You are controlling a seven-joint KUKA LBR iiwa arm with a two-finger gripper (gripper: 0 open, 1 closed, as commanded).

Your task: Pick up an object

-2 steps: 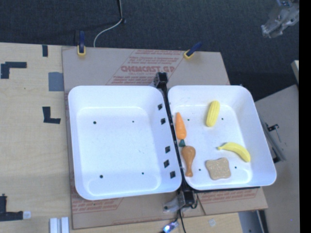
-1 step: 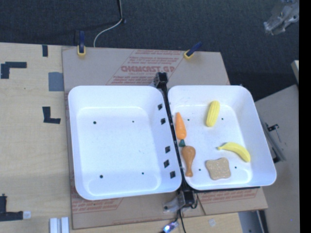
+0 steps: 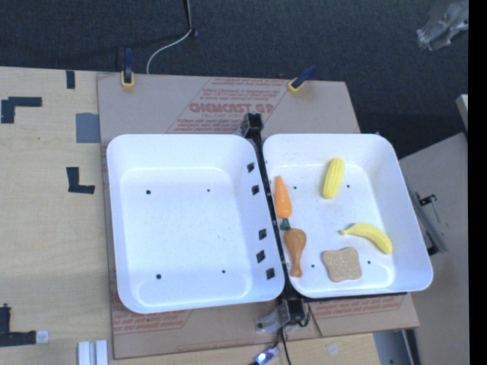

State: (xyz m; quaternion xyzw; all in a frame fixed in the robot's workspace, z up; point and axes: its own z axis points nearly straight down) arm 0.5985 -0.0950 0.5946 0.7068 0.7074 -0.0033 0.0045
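The bench (image 3: 46,204) has a light wood surface with dark tape marks at its left side. A brown board (image 3: 228,101) lies on it, printed with red lettering and held at its far edge by two clamps (image 3: 127,71).

Two white bins rest on the board, side by side, with their inner rims touching along a row of black clips (image 3: 261,234).

Left bin (image 3: 122,204): shallow, with rounded corners and four small dark dots on its floor.

Right bin (image 3: 396,173): holds five items, all lying flat.
- Carrot (image 3: 282,198): orange, against the left wall, lengthwise from far to near, with its green end toward the near side.
- Drumstick (image 3: 294,249): brown, just near of the carrot and close to the same wall, with the thick end far and the thin end near.
- Corn cob (image 3: 332,177): yellow, in the far middle of the bin, well apart from the carrot.
- Bread slice (image 3: 341,265): tan, at the near side, right of the drumstick.
- Banana (image 3: 370,236): yellow and curved, just far and right of the bread slice.

Gripper (image 3: 441,23): at the far right corner of the view, over the dark floor, well apart from both bins and from every item. It appears pale and blurred; whether its fingers are spread or closed cannot be determined.
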